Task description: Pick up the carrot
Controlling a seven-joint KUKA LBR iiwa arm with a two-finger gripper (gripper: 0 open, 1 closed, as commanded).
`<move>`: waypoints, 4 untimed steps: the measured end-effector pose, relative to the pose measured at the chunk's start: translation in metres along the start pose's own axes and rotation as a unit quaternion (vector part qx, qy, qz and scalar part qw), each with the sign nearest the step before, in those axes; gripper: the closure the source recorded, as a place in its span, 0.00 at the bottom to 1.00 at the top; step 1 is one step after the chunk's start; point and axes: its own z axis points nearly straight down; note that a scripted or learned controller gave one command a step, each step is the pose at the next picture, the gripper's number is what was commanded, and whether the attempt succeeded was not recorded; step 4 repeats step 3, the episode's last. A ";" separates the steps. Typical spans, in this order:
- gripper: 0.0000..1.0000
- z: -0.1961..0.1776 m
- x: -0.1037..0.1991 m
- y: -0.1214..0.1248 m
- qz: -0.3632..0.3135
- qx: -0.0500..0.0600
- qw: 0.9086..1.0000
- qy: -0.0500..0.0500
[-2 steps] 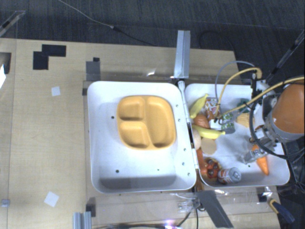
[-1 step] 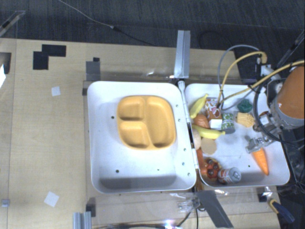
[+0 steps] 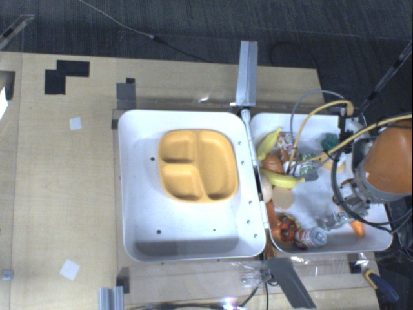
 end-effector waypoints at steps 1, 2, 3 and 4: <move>1.00 -0.138 -0.004 -0.019 0.076 0.002 0.997 0.000; 1.00 0.000 0.004 -0.016 -0.109 -0.001 0.994 -0.002; 1.00 -0.053 -0.022 -0.014 -0.016 -0.002 1.000 -0.003; 1.00 -0.053 -0.022 -0.014 -0.016 -0.002 1.000 -0.003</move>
